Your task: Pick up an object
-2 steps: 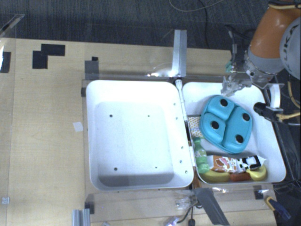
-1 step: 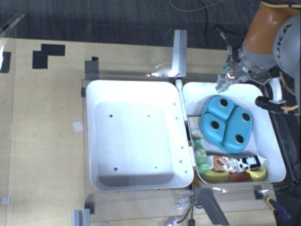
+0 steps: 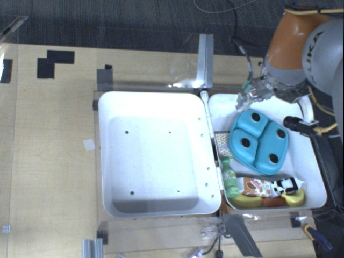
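Observation:
In the right bin point(image 3: 318, 172) a large light-blue moulded piece point(image 3: 259, 142) with three dark holes lies in the middle. Along the bin's near wall lie a green bottle point(image 3: 229, 177), a printed snack packet point(image 3: 264, 187) and a yellow banana point(image 3: 252, 201). My gripper point(image 3: 248, 98) hangs over the far left corner of the right bin, just beyond the blue piece's far edge. I see nothing held in it. The arm's orange band point(image 3: 287, 34) and grey wrist rise behind it to the right.
The left bin point(image 3: 103, 144) sits beside the right one, parted by a metal post point(image 3: 206, 58) and a divider rail. Black cables run along the right bin's far right side. Wooden bench surface spreads to the left.

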